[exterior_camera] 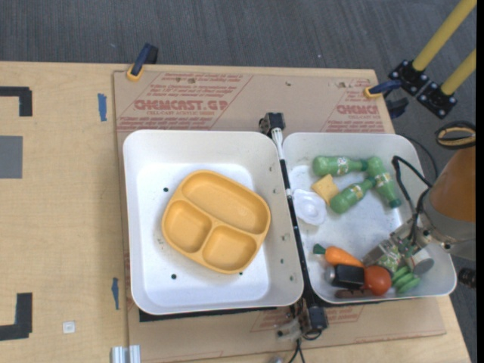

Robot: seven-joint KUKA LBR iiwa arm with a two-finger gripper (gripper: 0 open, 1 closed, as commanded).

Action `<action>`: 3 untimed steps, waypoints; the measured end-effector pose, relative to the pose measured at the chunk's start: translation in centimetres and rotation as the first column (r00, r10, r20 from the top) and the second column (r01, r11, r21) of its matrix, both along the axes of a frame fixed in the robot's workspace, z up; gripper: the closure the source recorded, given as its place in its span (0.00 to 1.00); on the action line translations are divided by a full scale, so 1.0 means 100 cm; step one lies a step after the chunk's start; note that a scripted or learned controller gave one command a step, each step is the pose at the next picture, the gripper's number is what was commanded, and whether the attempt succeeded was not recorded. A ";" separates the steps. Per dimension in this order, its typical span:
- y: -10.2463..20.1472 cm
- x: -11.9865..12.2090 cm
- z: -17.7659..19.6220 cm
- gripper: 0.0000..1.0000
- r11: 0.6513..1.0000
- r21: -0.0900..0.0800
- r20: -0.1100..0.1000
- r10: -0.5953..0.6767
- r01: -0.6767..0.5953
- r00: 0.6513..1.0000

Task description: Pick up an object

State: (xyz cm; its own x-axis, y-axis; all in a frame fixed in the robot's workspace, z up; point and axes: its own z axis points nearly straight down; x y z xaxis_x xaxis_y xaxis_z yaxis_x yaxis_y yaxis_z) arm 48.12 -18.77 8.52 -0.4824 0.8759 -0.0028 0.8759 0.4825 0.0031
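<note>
Tomato (pixel 377 279) at near edge of right bin (pixel 446 274), touching black block (pixel 349 276) and carrot (pixel 340 256). Hand (pixel 402 249) low just beside, amid green toys; spread or pinching, cannot tell. Farther back, green bottles (pixel 355 180). Left bin (pixel 144 203) with yellow divided plate (pixel 215 221).

Arm (pixel 461 195) cropped at right edge

left bin (pixel 144 203): yellow divided tray (pixel 215 221) | right bin (pixel 408 146): green bottles (pixel 355 180), carrot (pixel 342 256), tomato (pixel 377 280) | gripper (pixel 401 249) low at bin's right
</note>
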 end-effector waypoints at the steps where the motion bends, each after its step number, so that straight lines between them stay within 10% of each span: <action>1: 0.042 0.001 0.000 0.00 0.990 -0.004 0.002 0.143 -0.143 0.990; 2: 0.042 0.003 0.010 1.00 0.990 -0.005 0.008 0.141 -0.141 0.990; 3: 0.126 0.013 0.098 1.00 0.996 0.001 -0.004 -0.090 0.090 0.996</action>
